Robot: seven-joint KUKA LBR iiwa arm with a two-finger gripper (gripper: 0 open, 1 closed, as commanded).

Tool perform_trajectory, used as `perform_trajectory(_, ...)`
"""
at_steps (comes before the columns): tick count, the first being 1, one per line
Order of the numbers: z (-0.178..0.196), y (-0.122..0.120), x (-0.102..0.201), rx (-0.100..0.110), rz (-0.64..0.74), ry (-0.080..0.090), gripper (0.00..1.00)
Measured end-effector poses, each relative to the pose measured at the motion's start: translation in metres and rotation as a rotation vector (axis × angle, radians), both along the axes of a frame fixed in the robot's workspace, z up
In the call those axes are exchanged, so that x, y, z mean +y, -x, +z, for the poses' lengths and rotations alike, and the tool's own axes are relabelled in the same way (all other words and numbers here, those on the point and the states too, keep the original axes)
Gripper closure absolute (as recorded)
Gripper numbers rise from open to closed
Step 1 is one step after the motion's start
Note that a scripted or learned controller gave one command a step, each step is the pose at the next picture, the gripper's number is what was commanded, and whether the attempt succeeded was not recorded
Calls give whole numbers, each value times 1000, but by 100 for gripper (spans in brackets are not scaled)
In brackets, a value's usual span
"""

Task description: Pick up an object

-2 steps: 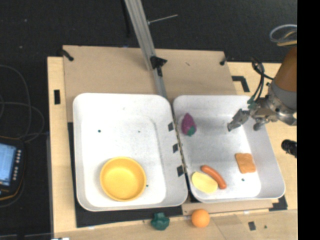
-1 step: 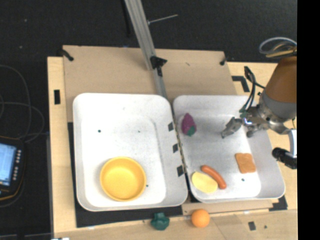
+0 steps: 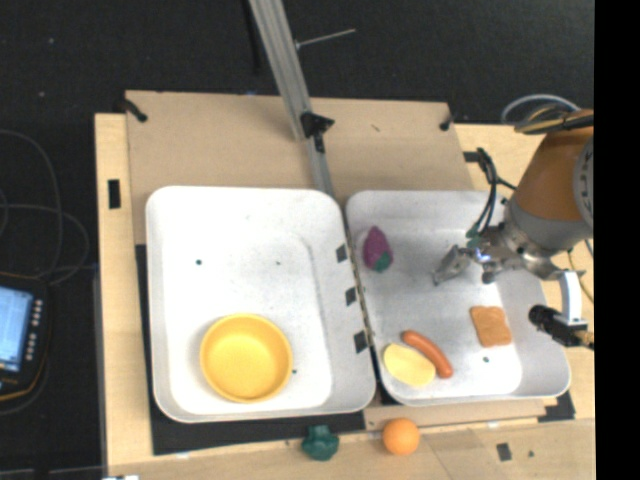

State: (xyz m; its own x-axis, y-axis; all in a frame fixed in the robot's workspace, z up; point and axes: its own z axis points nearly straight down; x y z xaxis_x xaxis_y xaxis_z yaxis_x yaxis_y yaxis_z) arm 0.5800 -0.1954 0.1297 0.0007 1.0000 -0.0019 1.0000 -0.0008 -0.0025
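The right bin (image 3: 400,213) holds a purple lumpy object (image 3: 376,248) near its left wall. At its front lie a red sausage (image 3: 428,352), a pale yellow piece (image 3: 408,366) touching it, and a brown toast-like slab (image 3: 490,325). My gripper (image 3: 465,269) hovers over the bin's middle right, above bare floor. It is open with nothing between its fingers. The toast lies just in front of it and the purple object to its left.
In the left bin (image 3: 240,218) a yellow bowl (image 3: 246,356) sits at the front. An orange ball (image 3: 400,436) and a green object (image 3: 320,442) lie on the bench in front of the bins. A slanted metal rail (image 3: 285,63) rises behind them.
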Motion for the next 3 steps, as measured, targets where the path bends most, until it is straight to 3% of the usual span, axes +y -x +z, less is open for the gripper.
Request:
perform_trajectory(1,14,-1,-1,-6,-2,0,100)
perform_trajectory(2,79,-5,0,-11,4,1,100)
perform_trajectory(3,91,-6,-1,-6,4,-1,100)
